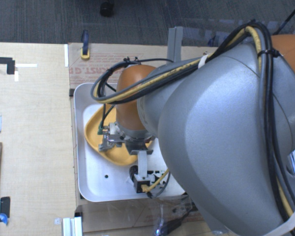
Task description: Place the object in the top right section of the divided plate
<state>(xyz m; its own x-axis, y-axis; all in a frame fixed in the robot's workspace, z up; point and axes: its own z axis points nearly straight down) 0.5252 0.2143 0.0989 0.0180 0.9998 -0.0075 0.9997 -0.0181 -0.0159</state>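
A yellow divided plate (95, 130) lies in the left part of a white bin (96, 188). The arm covers most of the plate, leaving its left rim and a bit of its front edge showing. My gripper (109, 142) hangs low over the plate's front half, below the orange wrist band. The arm hides the plate's sections. I cannot make out any object on the plate or in the gripper.
The grey arm covers the right half of the view and the bin's right side. A small dark speck (106, 176) lies on the bin floor in front of the plate. Bare wooden bench (29, 132) extends to the left. A blue and yellow clamp (84, 45) sits behind the bin.
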